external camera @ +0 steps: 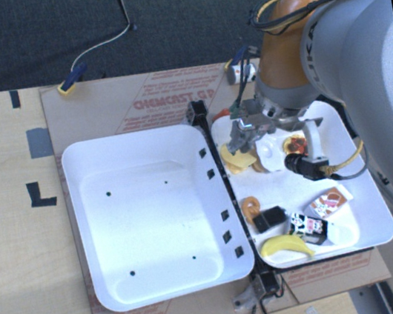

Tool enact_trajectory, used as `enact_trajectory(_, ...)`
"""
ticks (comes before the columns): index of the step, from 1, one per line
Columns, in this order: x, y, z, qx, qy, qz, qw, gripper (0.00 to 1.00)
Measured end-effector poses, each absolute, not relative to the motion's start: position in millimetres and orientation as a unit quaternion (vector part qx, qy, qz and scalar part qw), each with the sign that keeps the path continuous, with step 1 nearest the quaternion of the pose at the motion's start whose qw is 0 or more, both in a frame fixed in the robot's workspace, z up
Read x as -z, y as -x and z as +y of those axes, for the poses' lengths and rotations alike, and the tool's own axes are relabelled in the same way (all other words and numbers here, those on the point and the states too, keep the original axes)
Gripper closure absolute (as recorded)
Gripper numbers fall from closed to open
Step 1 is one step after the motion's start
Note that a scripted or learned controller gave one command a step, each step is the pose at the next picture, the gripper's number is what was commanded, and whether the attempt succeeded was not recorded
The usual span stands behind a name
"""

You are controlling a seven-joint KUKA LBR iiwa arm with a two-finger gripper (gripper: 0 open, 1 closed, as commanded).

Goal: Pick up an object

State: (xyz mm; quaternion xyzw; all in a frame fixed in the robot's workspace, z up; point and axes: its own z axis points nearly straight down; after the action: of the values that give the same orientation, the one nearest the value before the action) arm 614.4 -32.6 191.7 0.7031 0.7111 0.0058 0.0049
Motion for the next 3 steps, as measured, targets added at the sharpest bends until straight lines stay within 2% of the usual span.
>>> enact_trajectory(1, -194.3, -585.0, -31.4, 0.0011, -0.707, 0.707, -0.001, 1.00)
enact_trajectory(2, -183.1, -542.5, -27.0, 0.0022, -0.708, 0.707, -0.002, 1.00)
enact_trajectory(3, -521.5, -543.5, -4.4, -0.0063, -0.706, 0.709, 0.006, 1.00)
